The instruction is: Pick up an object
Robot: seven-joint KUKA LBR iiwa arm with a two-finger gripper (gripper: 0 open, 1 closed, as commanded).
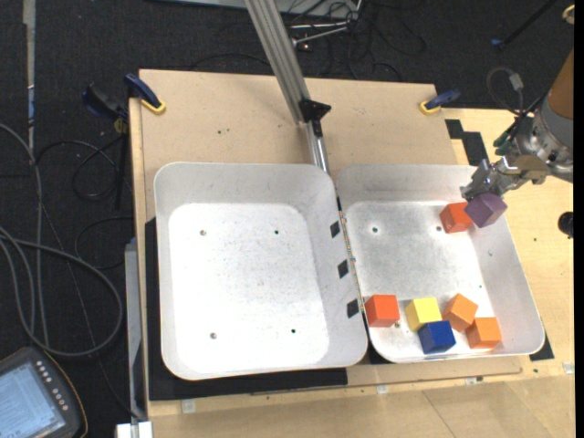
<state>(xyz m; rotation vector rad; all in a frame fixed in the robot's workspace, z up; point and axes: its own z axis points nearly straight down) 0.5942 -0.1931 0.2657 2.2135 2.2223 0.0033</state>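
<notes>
From the camera above the bench, the grey robot arm comes in from three o'clock. Its two-finger gripper [486, 192] hangs over the top right part of the right white bin [429, 245]. A small purple block [486, 208] sits right at the fingertips and looks pinched between them, so the gripper seems closed around it. The purple block appears a little above the bin floor, so I think the pick is well under way.

Just beside it, at about nine o'clock from the purple block, is an orange block [453, 217]. They look like they touch, so the orange one could get bumped.

Down at six o'clock in the same bin, more blocks lie close together near the front wall: another orange cube [382, 309], a yellow cube [422, 313], a blue cube [437, 337], and two more orange cubes [463, 309] [484, 332].

The left white bin [246, 267] lies next to the right one, at nine o'clock.
</notes>
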